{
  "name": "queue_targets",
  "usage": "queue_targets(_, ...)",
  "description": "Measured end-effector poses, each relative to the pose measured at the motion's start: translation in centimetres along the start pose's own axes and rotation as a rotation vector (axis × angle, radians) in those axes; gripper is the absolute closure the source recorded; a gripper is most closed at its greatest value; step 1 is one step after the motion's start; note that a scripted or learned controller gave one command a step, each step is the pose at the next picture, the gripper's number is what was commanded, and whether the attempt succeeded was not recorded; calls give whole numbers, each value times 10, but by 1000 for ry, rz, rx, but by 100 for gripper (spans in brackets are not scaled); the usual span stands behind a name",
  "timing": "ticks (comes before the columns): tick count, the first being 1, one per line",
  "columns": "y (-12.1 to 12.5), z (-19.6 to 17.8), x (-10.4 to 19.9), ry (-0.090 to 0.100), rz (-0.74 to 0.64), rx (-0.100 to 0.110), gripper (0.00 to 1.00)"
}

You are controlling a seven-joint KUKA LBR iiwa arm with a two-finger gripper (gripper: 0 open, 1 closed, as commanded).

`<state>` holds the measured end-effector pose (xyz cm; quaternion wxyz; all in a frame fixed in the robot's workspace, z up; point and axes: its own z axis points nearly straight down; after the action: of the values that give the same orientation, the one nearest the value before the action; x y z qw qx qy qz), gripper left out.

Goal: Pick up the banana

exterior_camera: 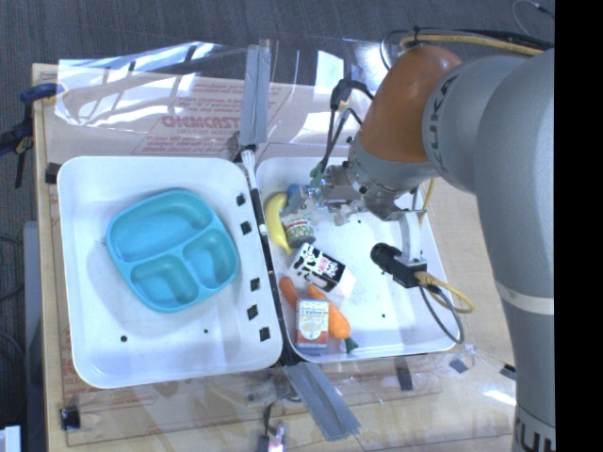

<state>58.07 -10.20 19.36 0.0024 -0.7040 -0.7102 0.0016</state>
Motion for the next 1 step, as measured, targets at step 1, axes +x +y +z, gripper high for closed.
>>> queue_targets(1,-45,92,-27,0,-64,-1,0)
